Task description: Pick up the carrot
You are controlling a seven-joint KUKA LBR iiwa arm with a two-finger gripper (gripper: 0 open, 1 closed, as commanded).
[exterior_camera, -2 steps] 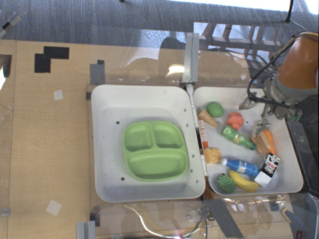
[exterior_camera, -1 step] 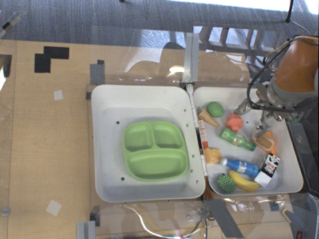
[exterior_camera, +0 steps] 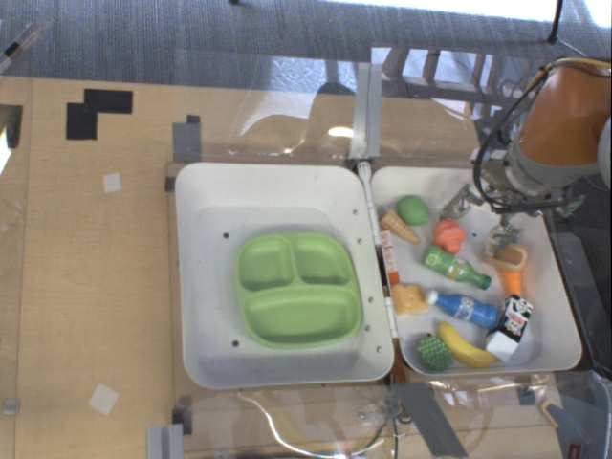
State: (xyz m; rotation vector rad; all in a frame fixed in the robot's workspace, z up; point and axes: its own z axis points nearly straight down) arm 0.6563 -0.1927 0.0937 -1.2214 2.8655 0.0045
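The banana lies lowest in the frame, at the bottom of the right bin, beside a milk carton. The carrot sits just above that carton, at the bin's right side, orange. My gripper hangs directly above it, with a small tan block at its tip; how my jaws stand I cannot tell. Left of the carrot lie 2 bottles, green and blue. The left bin holds 1 green tray.
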